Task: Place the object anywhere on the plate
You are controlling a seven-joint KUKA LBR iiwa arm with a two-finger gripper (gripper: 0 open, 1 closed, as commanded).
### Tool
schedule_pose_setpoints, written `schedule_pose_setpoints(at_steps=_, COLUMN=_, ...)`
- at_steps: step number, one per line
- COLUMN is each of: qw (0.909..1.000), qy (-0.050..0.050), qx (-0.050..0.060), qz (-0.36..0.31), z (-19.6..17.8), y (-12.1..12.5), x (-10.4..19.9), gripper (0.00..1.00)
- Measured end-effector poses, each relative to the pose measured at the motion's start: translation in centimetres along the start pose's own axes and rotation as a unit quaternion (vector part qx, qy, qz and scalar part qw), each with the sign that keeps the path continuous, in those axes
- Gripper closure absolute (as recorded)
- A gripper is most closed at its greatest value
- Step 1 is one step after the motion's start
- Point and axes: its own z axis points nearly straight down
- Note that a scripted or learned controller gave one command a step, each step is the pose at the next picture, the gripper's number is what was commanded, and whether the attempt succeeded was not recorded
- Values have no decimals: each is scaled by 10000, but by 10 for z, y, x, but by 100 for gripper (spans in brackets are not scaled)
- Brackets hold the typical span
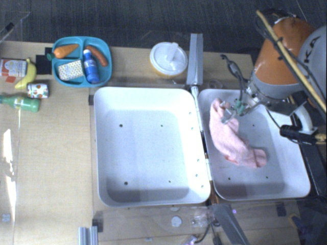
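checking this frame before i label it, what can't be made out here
- End effector: too small and blurred in the camera view to tell open from shut, or whether it grips the cloth.
- Arm: cut off by the right and top edges.
- Under the cloth: that part of the right bin is hidden.
- Carton: label too small to read, cut by the left edge.

The grey arm (286,60) reaches in from the right, orange band uppermost. Its gripper (236,108) hangs low over the right bin's upper-left corner.
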Motion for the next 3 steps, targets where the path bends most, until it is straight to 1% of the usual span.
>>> schedule_pose_setpoints(at_steps=1, qw=9800, qy=-2, qx=-7, qz=-1992, z=6, y=29, x=48, gripper=100)
schedule_pose_setpoints(at_steps=2, qw=9210, qy=-6, qx=-14, qz=-3896, z=-7, y=53, x=85, gripper=100)
schedule_pose_setpoints(at_steps=3, qw=8818, qy=-6, qx=-15, qz=-4717, z=-9, y=78, x=130, gripper=100)
